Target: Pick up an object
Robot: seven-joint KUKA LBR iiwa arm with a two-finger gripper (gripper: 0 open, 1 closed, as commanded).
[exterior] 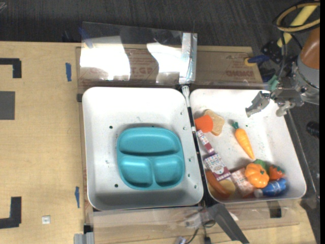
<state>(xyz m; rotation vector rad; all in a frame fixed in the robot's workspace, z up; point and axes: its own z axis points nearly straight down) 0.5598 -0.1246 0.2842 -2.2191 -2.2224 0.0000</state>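
My gripper [266,108] hangs over the far right corner of the right bin [277,139], open, with nothing between its fingers [253,107]. Below and left of it a small carrot [244,142] lies on the bin floor. An orange cup-like piece [203,123] and a tan slice [217,122] sit by the bin's left wall. An orange pepper [256,175], a red piece [276,172] and a blue piece [274,187] crowd the near right corner.
A teal divided plate [150,157] lies in the left bin [94,103]. Snack packets [215,164] and a brown item [221,185] line the right bin's near left side. A clear plastic sheet [137,60] stands behind the bins. Cables [294,17] hang at upper right.
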